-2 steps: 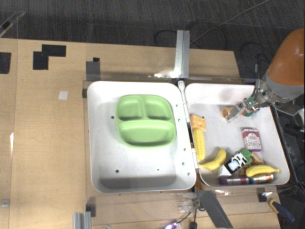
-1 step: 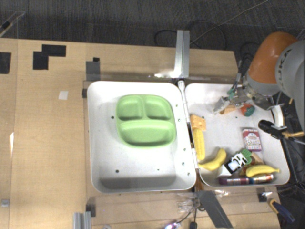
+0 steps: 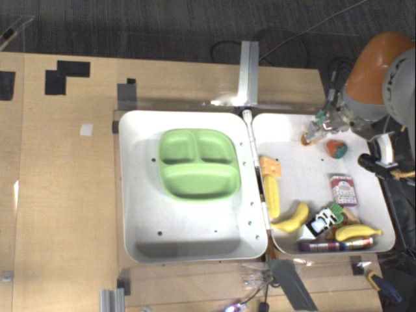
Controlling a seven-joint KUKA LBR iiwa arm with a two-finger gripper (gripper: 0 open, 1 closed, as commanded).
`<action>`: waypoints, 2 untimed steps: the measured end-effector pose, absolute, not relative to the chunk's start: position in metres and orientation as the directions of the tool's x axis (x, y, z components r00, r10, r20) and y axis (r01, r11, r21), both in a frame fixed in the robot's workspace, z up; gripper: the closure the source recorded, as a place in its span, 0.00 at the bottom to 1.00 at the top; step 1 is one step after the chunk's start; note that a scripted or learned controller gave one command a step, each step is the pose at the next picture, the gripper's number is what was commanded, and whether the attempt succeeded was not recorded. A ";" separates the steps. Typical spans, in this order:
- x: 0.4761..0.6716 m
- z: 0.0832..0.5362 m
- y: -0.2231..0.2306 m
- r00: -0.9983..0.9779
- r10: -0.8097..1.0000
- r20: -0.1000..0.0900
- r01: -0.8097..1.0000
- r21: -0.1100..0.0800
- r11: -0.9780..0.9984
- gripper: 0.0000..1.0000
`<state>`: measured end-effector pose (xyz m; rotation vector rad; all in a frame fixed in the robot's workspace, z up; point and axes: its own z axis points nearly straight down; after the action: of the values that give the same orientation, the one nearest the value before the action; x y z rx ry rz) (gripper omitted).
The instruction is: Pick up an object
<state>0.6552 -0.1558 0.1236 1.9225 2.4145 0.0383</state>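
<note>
Object to pick: none chosen yet by the look of it; candidates all lie loose in the right bin (image 3: 374,194), well within the arm's reach from the right.
Nearest candidate: orange-and-green toy (image 3: 336,149), resting on the bin floor just below and right of the gripper, apart from it.
Gripper (image 3: 318,130): hovers over the far part of the right bin, metal fingertips pointing down-left; nothing visible between them; whether spread or closed, impossible to tell at this size.
Small orange piece (image 3: 305,138): sits at the fingertip end, touching or merely beside, unclear.
Arm (image 3: 377,77): bent in from the right, orange band above the wrist, placed so the gripper can drop straight onto the bin's far corner.
Near-edge cluster: two bananas (image 3: 292,218), red carton (image 3: 342,189), black-and-white toy (image 3: 322,223), marker (image 3: 325,245), crowded along the near wall, likely harder to grasp cleanly.
Corn cob (image 3: 272,197): lies lengthwise against the divider wall, little room for a finger on that side.
Left bin (image 3: 133,174): holds a green divided plate (image 3: 197,163), flat and centred, probably too broad for this gripper.
Bench (image 3: 58,194): carries both bins side by side.
Stage: approach, judged so; no grasp made.
</note>
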 end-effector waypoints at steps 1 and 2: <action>0.615 0.098 -0.166 0.033 0.999 -0.005 0.999 0.032 -0.033 1.00; 0.610 0.090 -0.166 0.035 0.999 -0.002 0.999 0.013 -0.035 0.00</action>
<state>0.6097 -0.1658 0.0897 2.2523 2.1746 0.0128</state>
